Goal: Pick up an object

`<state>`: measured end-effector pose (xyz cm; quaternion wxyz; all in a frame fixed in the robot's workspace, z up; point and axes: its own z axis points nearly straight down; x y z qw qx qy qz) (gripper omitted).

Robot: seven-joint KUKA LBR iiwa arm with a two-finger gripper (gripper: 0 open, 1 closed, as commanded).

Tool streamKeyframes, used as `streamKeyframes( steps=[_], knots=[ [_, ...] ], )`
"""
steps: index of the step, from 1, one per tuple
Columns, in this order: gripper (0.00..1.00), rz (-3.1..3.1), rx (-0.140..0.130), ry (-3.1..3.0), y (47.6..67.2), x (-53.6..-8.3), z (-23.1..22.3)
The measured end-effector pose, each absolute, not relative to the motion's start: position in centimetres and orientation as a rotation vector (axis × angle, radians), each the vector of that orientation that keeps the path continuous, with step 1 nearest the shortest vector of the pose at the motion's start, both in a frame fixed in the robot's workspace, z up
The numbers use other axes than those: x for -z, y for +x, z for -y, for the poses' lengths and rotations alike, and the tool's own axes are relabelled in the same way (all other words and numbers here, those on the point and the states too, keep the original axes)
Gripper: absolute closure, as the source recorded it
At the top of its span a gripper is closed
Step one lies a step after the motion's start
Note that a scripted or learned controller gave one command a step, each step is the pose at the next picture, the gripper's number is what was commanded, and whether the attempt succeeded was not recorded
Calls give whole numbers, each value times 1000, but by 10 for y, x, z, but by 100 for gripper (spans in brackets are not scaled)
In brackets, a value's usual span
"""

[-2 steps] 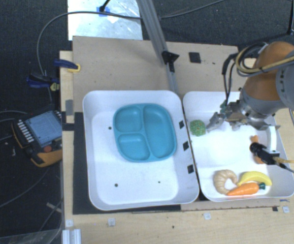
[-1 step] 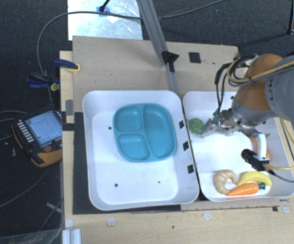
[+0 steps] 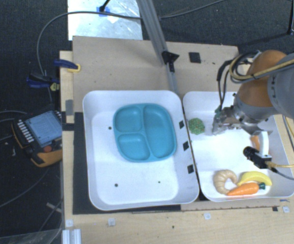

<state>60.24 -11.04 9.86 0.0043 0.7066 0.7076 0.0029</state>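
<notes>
At centre-left we see a blue divided plastic plate (image 3: 144, 131) in the left white bin (image 3: 98, 179); right of centre a green broccoli piece (image 3: 196, 125) lies just beside the gripper (image 3: 219, 124), its grip state we cannot tell

Claw (image 3: 219, 124) beside green broccoli (image 3: 196, 126), right bin (image 3: 207, 101), blue plate (image 3: 144, 131) left

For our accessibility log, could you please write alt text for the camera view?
The gripper hangs over the right white bin, beside a broccoli floret. A croissant, carrot and banana lie at its near edge; the left bin holds a blue divided plate.
</notes>
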Motion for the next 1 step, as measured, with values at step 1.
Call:
streamKeyframes(
  steps=[1],
  knots=[
    [100,-2224,-6,2212,603,-143,106]
  ],
)
